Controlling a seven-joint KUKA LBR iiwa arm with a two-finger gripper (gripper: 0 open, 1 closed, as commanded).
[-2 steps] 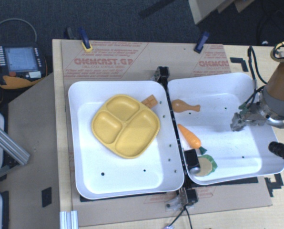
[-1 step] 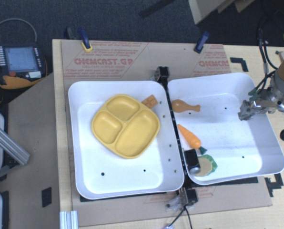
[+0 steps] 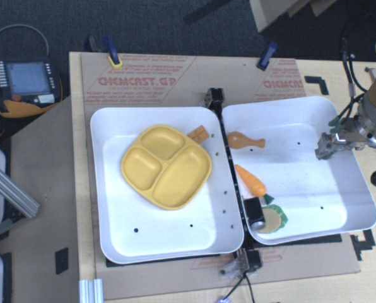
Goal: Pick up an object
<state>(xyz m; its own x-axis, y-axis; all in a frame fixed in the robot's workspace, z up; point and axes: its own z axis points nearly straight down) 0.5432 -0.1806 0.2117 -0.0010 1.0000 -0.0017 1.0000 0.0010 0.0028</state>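
The gripper [image 3: 325, 146] sits at the right side of the frame, over the right-hand rim of the right bin [image 3: 314, 115], with nothing visible between its fingers; at this size and angle I cannot tell whether it is open or closed. It is well apart from every object, so the pick looks to be at its very start: the approach has not reached a target.

The candidates in the right bin cluster along its left wall. A brown drumstick-shaped toy [image 3: 245, 141] lies near the upper left of that bin, an orange carrot [image 3: 251, 180] lies slanted just below it, and at the lower left corner a small black object [image 3: 253, 211] lies touching or just beside a round tan and green piece [image 3: 273, 219]. In the left bin [image 3: 112, 194] a yellow divided plate [image 3: 167, 166] fills the middle, with a small brown block [image 3: 198, 133] at its upper right edge.

The next move, as I judge it, calls for carrying the gripper leftward across the right bin and lowering it over one item. The carrot or the drumstick toy seem the easier choices, since each lies apart from its neighbours, though both are near the bin wall, which could crowd the fingers.
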